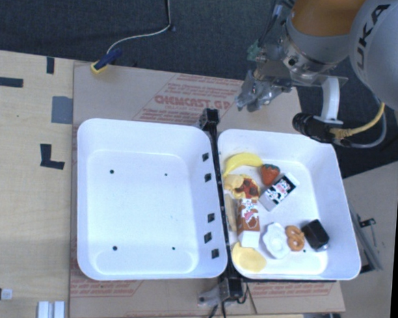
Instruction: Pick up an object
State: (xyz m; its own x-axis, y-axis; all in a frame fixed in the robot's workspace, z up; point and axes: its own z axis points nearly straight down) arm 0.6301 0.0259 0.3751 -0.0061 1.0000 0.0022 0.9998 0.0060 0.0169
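Tabletop with two bins: my gripper hangs above them, fingers slightly apart, holding nothing; the pick isn't started.

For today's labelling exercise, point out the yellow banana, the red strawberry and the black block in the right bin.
Yellow curved plastic banana [242,162], camera view, middle of its curve.
Red plastic strawberry [270,174], camera view, centre of its body.
Black rectangular block [315,235], camera view, its top face.

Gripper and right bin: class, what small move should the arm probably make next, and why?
Probably bring the gripper toward the camera and down over the right bin. It hangs above the cardboard beyond the bin's far rim, while the banana, strawberry and other objects lie inside.
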